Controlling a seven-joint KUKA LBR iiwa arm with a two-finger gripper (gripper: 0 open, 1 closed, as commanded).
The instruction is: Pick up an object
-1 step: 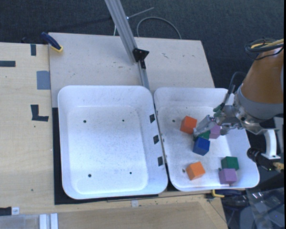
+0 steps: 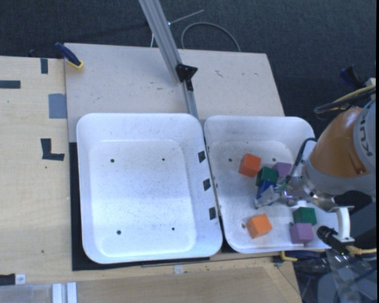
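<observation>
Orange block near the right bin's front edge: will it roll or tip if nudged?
The orange block looks cube-like with flat faces, so it would probably slide, not roll. It appears rigid and likely light. It sits apart from the purple block, so a nudge shouldn't jam.

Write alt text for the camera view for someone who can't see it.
A grey and orange robot arm reaches into the right bin, its gripper low among small blocks: two orange blocks, green and purple ones. The left bin sits beside it.

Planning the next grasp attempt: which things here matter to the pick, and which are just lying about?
For the pick: gripper; right bin; its blocks: two orange, two green, two purple.

Lying about: left bin; blue-and-yellow tool; cable loop.
</observation>
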